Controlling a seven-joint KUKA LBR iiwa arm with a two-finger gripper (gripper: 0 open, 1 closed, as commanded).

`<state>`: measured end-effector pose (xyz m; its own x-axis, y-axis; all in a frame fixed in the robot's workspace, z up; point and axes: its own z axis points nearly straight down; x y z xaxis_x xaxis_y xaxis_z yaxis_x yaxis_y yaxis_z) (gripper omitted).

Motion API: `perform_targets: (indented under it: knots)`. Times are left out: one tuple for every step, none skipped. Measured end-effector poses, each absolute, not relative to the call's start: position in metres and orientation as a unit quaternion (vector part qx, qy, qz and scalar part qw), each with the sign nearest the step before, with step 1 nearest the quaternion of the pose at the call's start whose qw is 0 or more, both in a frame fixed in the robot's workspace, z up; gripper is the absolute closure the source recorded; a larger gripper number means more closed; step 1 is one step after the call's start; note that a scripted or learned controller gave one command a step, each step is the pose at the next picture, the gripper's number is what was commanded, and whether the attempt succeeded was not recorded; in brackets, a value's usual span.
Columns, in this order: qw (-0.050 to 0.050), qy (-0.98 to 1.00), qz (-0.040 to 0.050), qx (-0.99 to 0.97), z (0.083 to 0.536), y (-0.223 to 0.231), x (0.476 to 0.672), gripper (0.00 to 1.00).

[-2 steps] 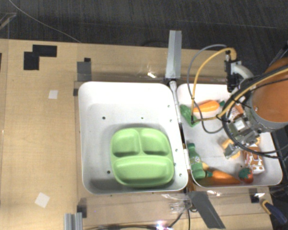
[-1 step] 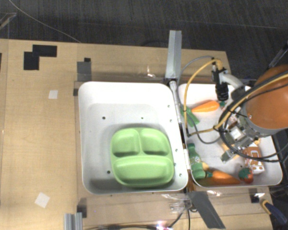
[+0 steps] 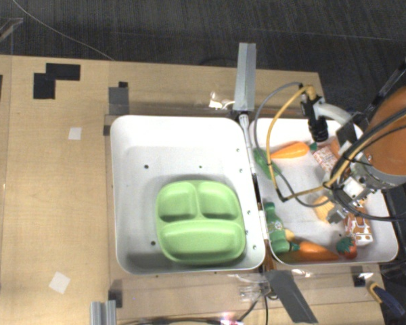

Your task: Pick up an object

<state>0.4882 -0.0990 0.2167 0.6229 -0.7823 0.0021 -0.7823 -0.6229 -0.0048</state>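
No brand or writing can be read on anything here; a small red-and-white packet [image 3: 361,230] in the right bin carries print too small to make out. Starting at the left, the left bin [image 3: 132,141] holds a green divided plate [image 3: 200,220], with two small compartments on its far side and one long compartment on its near side; it lies flat in the near half of the bin. Across the divider, the right bin [image 3: 294,178] holds the small objects. A toy carrot [image 3: 287,151] with an orange body and green top lies near the far left corner, its long axis running left to right with the green end toward the divider. Another toy carrot [image 3: 310,250] lies along the near wall, also left to right, its green leafy end at the left. The gripper [image 3: 340,205] hangs over the right side of this bin under yellow and black cables; whether its fingers are spread or pressed together cannot be told.
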Motion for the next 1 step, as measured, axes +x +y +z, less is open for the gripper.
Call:
perform_targets:
  knots:
    - [0.001,0.313,-0.0007,-0.950,0.2034,-0.1517,0.5307,1.00]
